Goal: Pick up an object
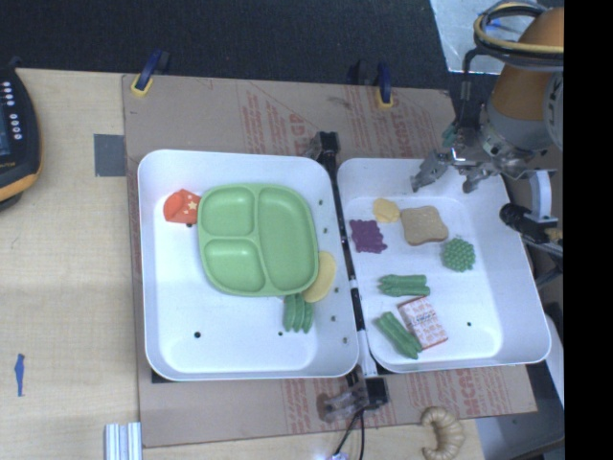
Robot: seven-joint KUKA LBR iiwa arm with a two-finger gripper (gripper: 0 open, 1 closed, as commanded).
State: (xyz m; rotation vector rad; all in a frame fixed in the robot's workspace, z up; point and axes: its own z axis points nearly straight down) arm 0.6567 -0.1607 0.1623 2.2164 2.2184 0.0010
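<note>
Gripper [452, 172] first: from my remote seat I see it hanging over the far rim of the right bin [522, 286], fingers spread wide with nothing between them. Reading the table left to right, the left bin [163, 324] carries a red toy with a star [181, 206] tucked against the green divided plate [259, 239], a yellow piece [326, 274] half hidden under the plate's right edge and a green bean pod [298, 312] just below it. In the right bin come a purple grape cluster [368, 236], a small yellow piece [386, 209], the toast slice [422, 225], another bean pod [403, 285], a third pod [396, 334] touching a little red-and-white packet [422, 321], and a knobbly green ball [459, 254]. The toast slice lies nearest the gripper, just in front of it, so I would take that as my target. It looks like light, stiff toy plastic (probably smooth, so prone to slip), and it lies flat; I judge the best hold is across its narrower sides, pinching low at the edges. The ball would likely roll away under a poor pinch.
</note>
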